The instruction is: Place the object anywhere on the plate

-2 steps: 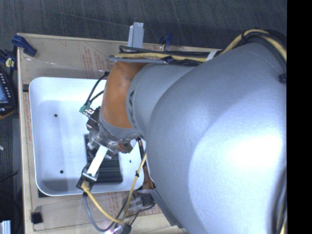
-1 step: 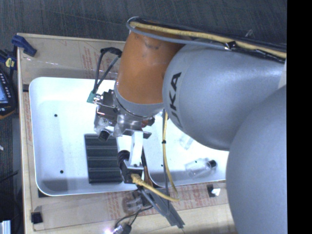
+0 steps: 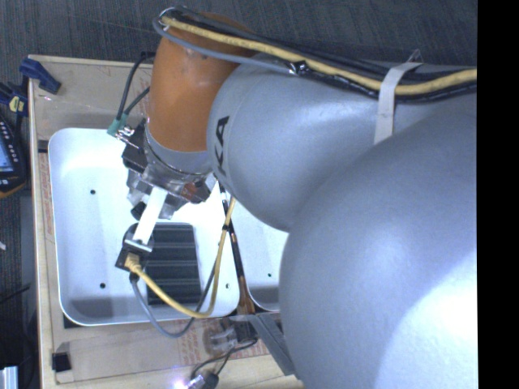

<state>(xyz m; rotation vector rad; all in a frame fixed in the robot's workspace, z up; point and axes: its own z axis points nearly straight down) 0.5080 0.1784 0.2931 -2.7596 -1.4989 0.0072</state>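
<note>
My arm reaches in from the right and covers most of the bench. The orange band sits above the wrist, and my gripper (image 3: 172,194) hangs over the middle of the left bin (image 3: 77,217). A dark ribbed rectangular thing (image 3: 177,259) lies on the floor of that bin, just below and in front of the gripper. I cannot tell whether the gripper touches it. Nothing shows between the gripper and the bin floor apart from this thing. The arm hides whatever lies to the right.
The right bin (image 3: 263,286) shows as a narrow strip beside the arm. A wooden bench frame (image 3: 49,331) surrounds the bins. Blue clamps (image 3: 36,73) sit at the far left corner. Bare white floor fills the left bin's left half.
</note>
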